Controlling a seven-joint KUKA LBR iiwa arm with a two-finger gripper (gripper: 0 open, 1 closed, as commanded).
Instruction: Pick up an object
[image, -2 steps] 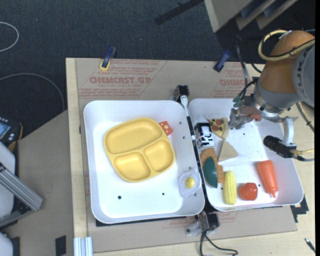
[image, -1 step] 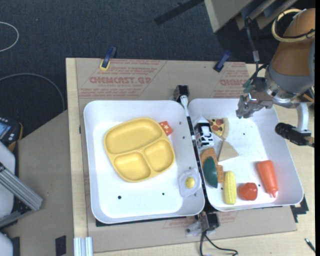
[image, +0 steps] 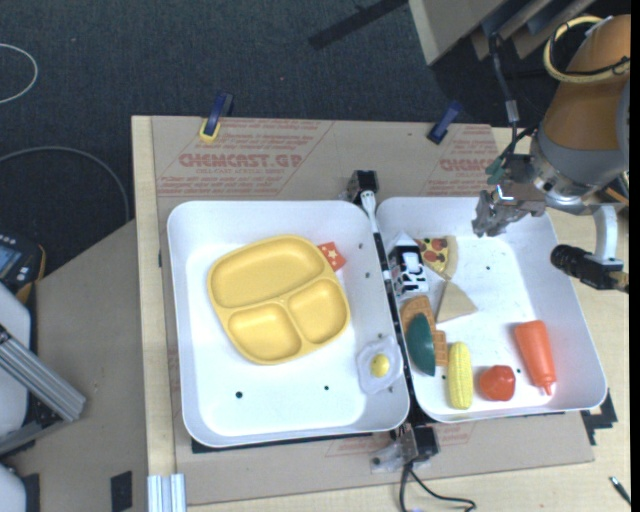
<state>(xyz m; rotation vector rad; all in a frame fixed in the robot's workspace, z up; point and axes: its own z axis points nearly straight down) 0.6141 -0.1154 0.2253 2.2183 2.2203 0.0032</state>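
Gripper (image: 490, 222): over right bin (image: 575, 330), 12 o'clock edge; finger state cannot be told. Carrot (image: 535, 355), tomato (image: 496, 382), corn cob (image: 459, 374): 6 o'clock end.

Light is bright and even, falling from overhead, with no strong single source. The two white bins (image: 190, 300) run close to overexposed, their floors washed to a nearly flat white with little surface detail. Shadows are soft and short: the yellow tray (image: 278, 298) casts a faint grey edge toward 5 o'clock, and the claw (image: 492, 215) leaves a dim smudge on the bin floor beneath it. The orange carrot (image: 535, 355) and the tomato (image: 496, 382) carry small glossy highlights. The dark floor toward 11 o'clock is dim and low in contrast. Overall sharpness is modest, with fine print on the bench (image: 260, 155) slightly soft, and the arm at 2 o'clock is a little blurred.
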